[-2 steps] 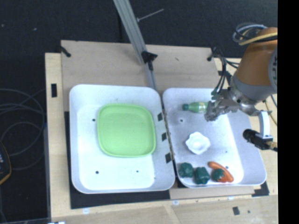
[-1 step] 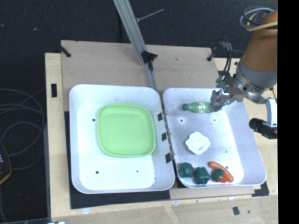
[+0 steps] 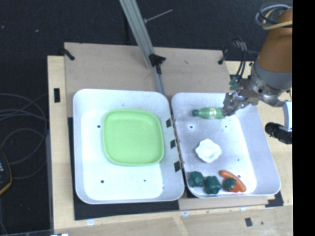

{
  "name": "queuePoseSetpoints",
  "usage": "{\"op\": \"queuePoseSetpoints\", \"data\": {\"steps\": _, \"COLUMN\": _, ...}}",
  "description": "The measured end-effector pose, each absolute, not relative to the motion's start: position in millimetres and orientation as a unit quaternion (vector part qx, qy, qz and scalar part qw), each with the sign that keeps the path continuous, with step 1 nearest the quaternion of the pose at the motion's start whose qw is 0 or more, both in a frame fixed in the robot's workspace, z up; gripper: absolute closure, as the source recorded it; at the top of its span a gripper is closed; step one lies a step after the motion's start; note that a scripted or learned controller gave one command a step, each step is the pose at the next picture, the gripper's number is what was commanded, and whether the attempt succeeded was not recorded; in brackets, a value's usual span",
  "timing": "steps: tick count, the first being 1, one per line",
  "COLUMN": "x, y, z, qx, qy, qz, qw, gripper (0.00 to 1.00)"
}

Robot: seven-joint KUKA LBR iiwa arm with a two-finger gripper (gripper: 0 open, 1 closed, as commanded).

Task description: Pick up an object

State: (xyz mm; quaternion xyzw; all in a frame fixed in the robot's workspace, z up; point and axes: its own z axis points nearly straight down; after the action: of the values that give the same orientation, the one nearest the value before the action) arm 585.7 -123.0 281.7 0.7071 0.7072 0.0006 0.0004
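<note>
In the right bin [image 3: 256, 146] a small green bottle [image 3: 207, 113] lies on its side near the far wall. My gripper [image 3: 230, 106] hangs low at the bottle's right end, close to or touching it. Whether the bottle sits between the fingers cannot be made out. A white crumpled object [image 3: 208, 150] rests mid-bin. Two dark green pieces [image 3: 204, 182] and an orange-and-green carrot-like toy [image 3: 232, 181] lie along the near wall.
The left bin [image 3: 86, 146] carries a light green square plate [image 3: 133, 137]. A grey metal pole [image 3: 139, 26] slants down from the top to the gap between the bins. Black cables lie off the bench at the left.
</note>
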Motion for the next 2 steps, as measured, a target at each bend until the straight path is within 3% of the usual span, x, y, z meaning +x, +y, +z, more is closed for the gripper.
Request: {"op": "queuePoseSetpoints", "data": {"steps": 2, "x": 587.0, "y": -24.2, "z": 250.4, "qx": 0.706, "qy": 0.708, "qz": 0.0, "qw": 0.0, "gripper": 1.0}}
